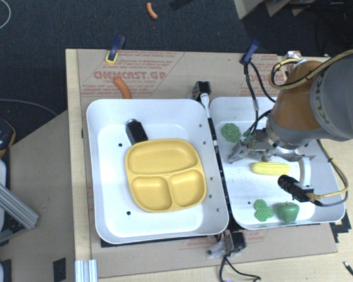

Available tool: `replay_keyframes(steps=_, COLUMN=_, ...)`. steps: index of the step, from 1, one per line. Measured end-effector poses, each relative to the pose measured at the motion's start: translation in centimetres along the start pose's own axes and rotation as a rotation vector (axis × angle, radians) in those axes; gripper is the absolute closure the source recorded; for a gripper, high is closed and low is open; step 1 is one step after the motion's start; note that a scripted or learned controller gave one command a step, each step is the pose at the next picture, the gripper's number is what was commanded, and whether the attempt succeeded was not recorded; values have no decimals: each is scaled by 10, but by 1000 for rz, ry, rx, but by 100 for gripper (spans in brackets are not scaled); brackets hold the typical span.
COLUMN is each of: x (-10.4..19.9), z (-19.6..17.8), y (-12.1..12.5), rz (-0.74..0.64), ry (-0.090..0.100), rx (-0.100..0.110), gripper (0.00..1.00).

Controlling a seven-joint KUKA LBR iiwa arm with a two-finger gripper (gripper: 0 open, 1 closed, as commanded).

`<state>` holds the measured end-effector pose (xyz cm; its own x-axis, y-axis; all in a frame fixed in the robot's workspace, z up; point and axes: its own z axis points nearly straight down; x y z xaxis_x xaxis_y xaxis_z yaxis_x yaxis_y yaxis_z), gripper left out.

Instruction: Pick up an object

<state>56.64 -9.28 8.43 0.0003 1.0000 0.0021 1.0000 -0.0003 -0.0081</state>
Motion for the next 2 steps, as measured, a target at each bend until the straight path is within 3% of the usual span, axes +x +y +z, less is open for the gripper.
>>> replay_keyframes(steps=1, x=-1, z=-14, y=2, rz=2, ry=-2, rx=-9, gripper=100)
replay_keyframes(steps=2, x=-10, z=-65, y=-1, rz=1, ry=-4, rx=-14, gripper=100)
